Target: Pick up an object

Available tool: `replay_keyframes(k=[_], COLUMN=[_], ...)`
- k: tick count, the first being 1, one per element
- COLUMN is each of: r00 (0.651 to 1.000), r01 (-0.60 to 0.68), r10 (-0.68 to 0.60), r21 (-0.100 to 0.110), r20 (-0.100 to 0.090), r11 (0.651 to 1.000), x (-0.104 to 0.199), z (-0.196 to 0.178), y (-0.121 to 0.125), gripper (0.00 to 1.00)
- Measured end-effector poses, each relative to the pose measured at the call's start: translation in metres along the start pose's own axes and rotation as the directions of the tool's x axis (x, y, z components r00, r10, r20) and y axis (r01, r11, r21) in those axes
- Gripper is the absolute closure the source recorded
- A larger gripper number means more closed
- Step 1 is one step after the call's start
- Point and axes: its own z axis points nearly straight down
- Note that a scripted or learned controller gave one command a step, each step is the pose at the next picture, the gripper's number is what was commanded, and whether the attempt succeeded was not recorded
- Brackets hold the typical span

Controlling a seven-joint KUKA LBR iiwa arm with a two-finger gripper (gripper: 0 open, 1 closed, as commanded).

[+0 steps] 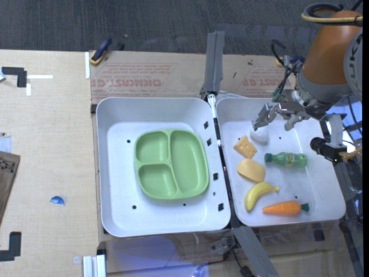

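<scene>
The right bin (323, 198) holds an orange cheese wedge (245, 147), a pale yellow chunk (251, 169), a banana (258, 194), a carrot (285, 208), a green bottle (286, 160) lying on its side and a small white item (259, 135). My gripper (276, 119) hangs over the bin's back part, above and just right of the white item. Its fingers stand spread, open, with nothing between them. The cheese wedge lies a little in front and to the left of it.
The left bin (115, 154) holds a green divided plate (172, 164). A grey divider post (214, 62) stands behind the seam between the bins. The wooden bench top (46, 143) lies to the left, with a small blue object (56, 200) on it.
</scene>
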Motion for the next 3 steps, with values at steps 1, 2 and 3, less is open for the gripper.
replay_keyframes(k=[1,2,3], r00=[0.999,1.0,0.999], r01=[-0.033,-0.002,0.035], r10=[0.033,0.002,-0.035], r21=[0.0,0.001,-0.002], r20=[0.0,0.0,0.0], r11=[0.999,1.0,0.999], x=[0.065,0.003,-0.005], z=[-0.006,0.077,0.116], y=[0.002,-0.051,-0.01], gripper=[0.0,0.0,0.0])
